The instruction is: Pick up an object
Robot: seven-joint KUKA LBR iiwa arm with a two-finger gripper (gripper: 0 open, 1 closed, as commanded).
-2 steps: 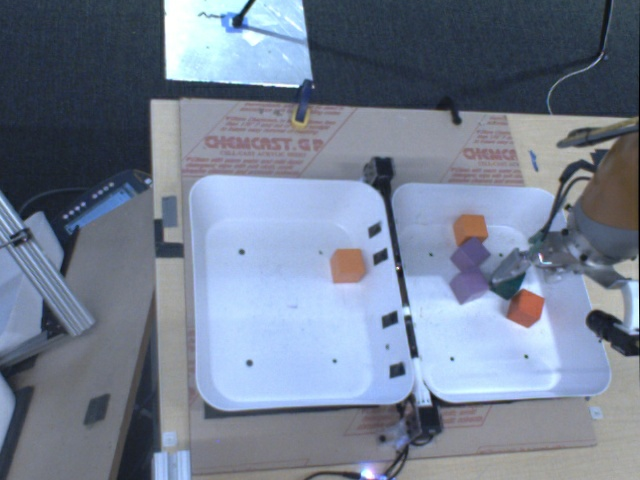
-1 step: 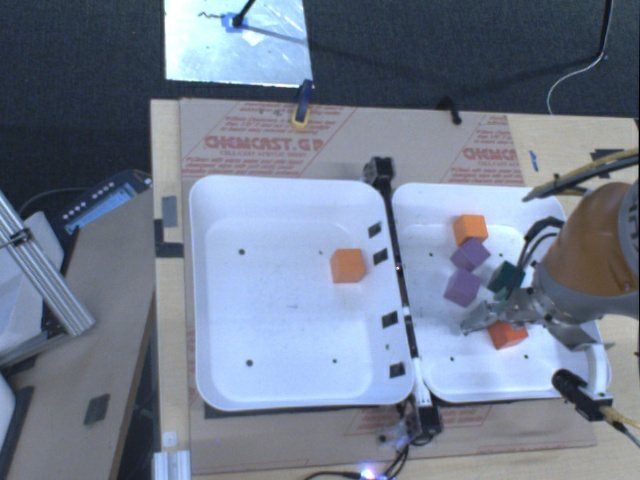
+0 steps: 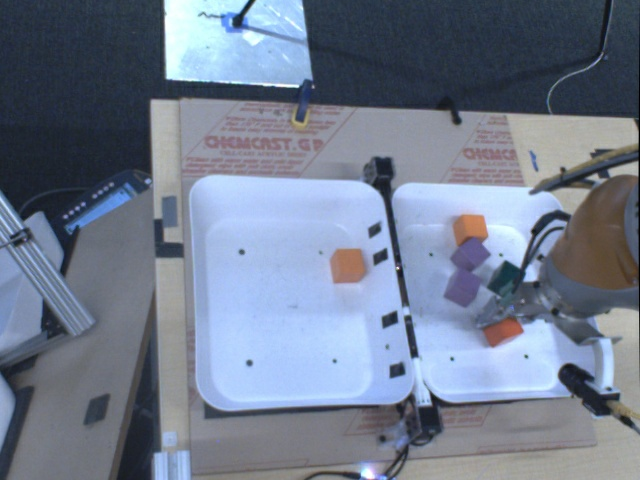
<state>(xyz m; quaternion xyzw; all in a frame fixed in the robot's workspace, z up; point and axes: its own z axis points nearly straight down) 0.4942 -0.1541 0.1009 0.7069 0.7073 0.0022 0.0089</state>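
Camera view: gripper [image 3: 497,315] is low in the right bin [image 3: 440,383], its fingers resting at the upper-left edge of an orange block [image 3: 504,332]. Whether the fingers are spread or closed cannot be told, and no block shows between them. A green block [image 3: 503,277] sits just above, two purple blocks [image 3: 466,271] to its left, another orange cube [image 3: 470,229] farther back. Left bin [image 3: 230,368] holds one orange cube [image 3: 347,265]

Two white bins [image 3: 290,193] are seen on a brown board printed with red lettering [image 3: 262,140]. Orange blocks [image 3: 348,265], two purple blocks [image 3: 469,255] and a dark green block [image 3: 503,277] are shown. The arm [image 3: 600,248] is coloured orange and grey.
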